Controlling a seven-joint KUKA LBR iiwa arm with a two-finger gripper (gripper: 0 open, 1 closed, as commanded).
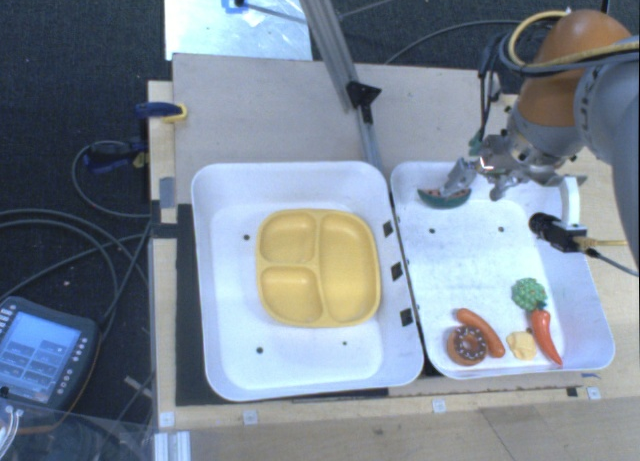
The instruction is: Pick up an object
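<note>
One fixed camera high above the pale wooden desk (270, 109), looking down at a slant, both shallow white plastic bins (225, 349) in frame, grey arm (610, 89) entering from the right

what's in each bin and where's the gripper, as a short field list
left bin: yellow divided plate
right bin: green bowl at far edge; sausage, donut, broccoli, carrot, small yellow piece at near end
gripper: over the green bowl, at the right bin's far edge
grasp: cannot tell
</note>
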